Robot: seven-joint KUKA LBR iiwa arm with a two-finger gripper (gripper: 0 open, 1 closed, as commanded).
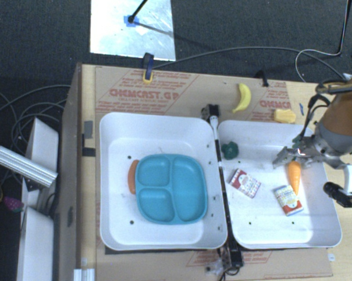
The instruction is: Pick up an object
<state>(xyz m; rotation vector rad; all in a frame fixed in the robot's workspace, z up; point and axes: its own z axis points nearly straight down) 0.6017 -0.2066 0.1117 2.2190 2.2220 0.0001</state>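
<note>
Pincer (294,157) low in right white bin (311,233), fingers spread apart, nothing visibly gripped. Orange plastic carrot (294,177) lies on bin floor directly beneath fingertips; contact unclear.

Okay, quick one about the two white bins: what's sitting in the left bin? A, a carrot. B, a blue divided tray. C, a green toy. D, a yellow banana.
B: the blue divided tray lies in the left bin, while the carrot and green toy are in the right bin and the banana lies on the board behind the bins.
</note>
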